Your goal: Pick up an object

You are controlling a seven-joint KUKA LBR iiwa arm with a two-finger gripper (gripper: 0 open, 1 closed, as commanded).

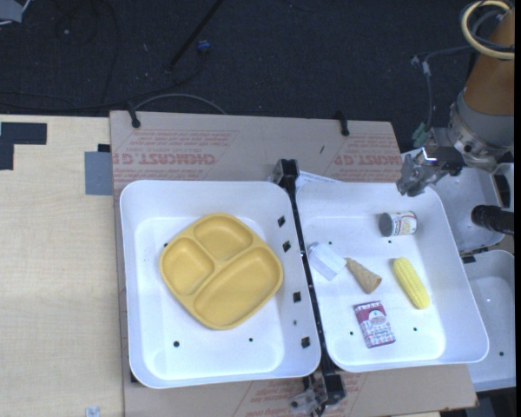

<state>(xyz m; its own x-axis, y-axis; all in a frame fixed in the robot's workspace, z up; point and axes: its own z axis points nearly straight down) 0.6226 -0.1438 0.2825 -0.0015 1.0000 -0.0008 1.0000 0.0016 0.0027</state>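
You have the counter [43, 259] carrying two white bins side by side. The left bin [148, 233] holds a yellow divided plate [221, 270] near its middle, with bare floor along every wall. The right bin [456, 320] has open floor across its far-left corner and along its near edge.

The arm [491, 76] comes in over the right bin's far-right corner, and the gripper [414, 177] hangs just above that far rim; you cannot tell how wide it stands, and nothing shows between its tips.

In the right bin, a corn cob [412, 282] lies close to the right wall. A red packet [374, 323] sits near the near edge. A brown wedge [364, 275] lies mid-bin, touching a white piece [326, 262] by the left wall. A small can [398, 224] lies on its side nearest the gripper, just toward you from it.
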